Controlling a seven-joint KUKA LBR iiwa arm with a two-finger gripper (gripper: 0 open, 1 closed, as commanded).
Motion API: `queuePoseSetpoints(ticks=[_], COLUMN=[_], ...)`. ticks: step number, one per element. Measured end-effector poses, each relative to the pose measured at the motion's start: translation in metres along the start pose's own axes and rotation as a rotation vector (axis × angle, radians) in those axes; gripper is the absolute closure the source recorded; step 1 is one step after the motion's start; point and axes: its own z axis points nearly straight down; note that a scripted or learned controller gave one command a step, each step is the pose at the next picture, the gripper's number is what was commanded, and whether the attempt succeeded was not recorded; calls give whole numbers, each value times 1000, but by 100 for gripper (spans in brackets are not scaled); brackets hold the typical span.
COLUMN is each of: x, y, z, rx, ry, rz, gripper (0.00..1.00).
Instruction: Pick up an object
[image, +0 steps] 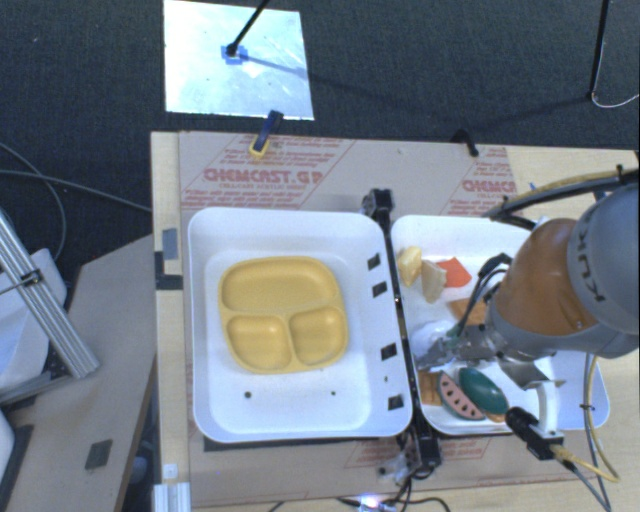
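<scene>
Landmark: the black divider (393, 310) between the 2 white bins serves as the reference for every place below.
Left bin (215, 400): left of the divider; it holds 1 yellow 3-compartment tray (283, 312), lying flat and well apart from the divider.
Right bin (420, 235): right of the divider; it holds the small objects to choose from.
Candidates: a pale yellow piece (409, 264) just beside the divider at the far end, a cream piece (432, 280) touching it, an orange-red piece (455, 272) just right of those, and a watermelon-slice toy (459, 394) with a dark green object (484, 392) at the near end, near the divider.
Arm: the KUKA wrist (545, 290) hangs over the right bin, right of the divider, low over the near-end objects.
Gripper (450, 350): seems to point toward the divider just above the watermelon slice; the state of the jaws cannot be told from this slanted view.
Step in hand: judged to be closing in on 1 near-end object, nothing seen held.
Doing it well: centre over 1 object alone, keep off the divider and the bin wall, descend straight, close only once the object sits squarely inside the grasp.
Risk: watermelon slice and green object lie touching, so a pinch may nudge both.
Hidden: the arm covers the right half of the right bin; anything beneath it is unseen.
Hard to make out: an orange-brown bit (470, 312) by the wrist is too occluded to name.
</scene>
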Motion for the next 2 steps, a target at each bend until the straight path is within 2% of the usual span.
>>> queuePoseSetpoints(ticks=[2], x=[-8], y=[-1], z=[-45], rx=[2], ry=[-1], rz=[4], gripper=[0])
